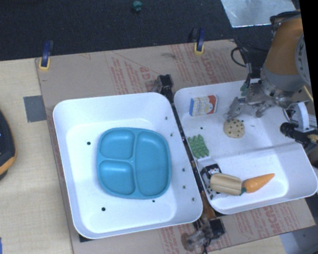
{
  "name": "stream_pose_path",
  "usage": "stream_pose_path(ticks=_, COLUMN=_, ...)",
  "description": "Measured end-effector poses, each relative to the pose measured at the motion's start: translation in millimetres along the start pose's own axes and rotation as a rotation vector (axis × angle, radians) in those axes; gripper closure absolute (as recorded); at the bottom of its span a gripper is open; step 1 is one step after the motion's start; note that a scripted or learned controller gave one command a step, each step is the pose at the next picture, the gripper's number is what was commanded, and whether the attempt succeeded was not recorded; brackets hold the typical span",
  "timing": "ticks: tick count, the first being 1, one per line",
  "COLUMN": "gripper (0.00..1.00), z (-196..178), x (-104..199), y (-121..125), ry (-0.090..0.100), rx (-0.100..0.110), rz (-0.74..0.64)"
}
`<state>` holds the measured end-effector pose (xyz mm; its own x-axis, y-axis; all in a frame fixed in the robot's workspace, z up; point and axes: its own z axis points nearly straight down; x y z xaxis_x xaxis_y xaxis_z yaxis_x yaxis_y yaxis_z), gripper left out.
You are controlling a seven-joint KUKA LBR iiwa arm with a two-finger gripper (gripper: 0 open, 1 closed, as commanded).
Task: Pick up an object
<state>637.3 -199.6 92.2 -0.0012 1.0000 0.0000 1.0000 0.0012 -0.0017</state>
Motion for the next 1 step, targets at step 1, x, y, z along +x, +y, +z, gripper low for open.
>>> stream_pose_path(ticks=1, gripper=0.0, z=0.5, x=49.0, y=-33.0, ry=-0.001, rx=0.003, rz=-0.005)
